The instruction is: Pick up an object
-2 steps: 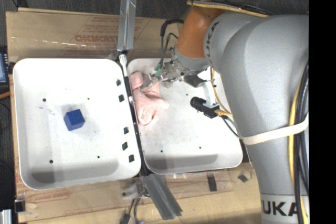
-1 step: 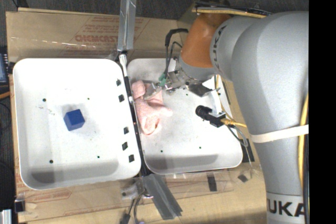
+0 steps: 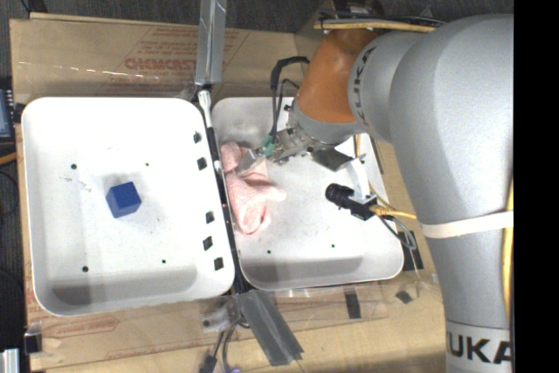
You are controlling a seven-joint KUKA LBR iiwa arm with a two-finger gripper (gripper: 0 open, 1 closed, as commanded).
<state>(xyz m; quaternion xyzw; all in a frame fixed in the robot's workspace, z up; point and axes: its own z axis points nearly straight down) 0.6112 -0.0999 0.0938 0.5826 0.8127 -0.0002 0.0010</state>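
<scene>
Overhead slanted view of the work area. The large grey robot arm (image 3: 445, 144), with an orange band (image 3: 325, 87) above its wrist, enters from the right and covers much of the right bin's far right side. The brown cardboard-covered bench (image 3: 113, 48) carries two shallow white plastic bins set side by side, their inner walls touching along a line of small black clips. The left white bin (image 3: 52, 258) holds a small blue cube (image 3: 123, 198), which lies left of that bin's centre, well apart from all walls. The right white bin (image 3: 306, 262) holds a soft pale pink cloth-like object (image 3: 247, 192), crumpled and lying against the bin's left wall, stretching from near the far left corner toward the middle of that wall. A flat grey metal bar (image 3: 210, 44) rises from the junction of the two bins at the far side, and a second grey bar (image 3: 271, 332) extends from the junction at the near side. The two-finger tool (image 3: 266, 151) hangs low at the upper right edge of the pink object, apparently touching it; whether its fingers are spread or closed cannot be told at this angle. A small black cylindrical part (image 3: 345, 198) with a yellow lead sits over the right bin's floor, right of the pink object and beneath the arm.
</scene>
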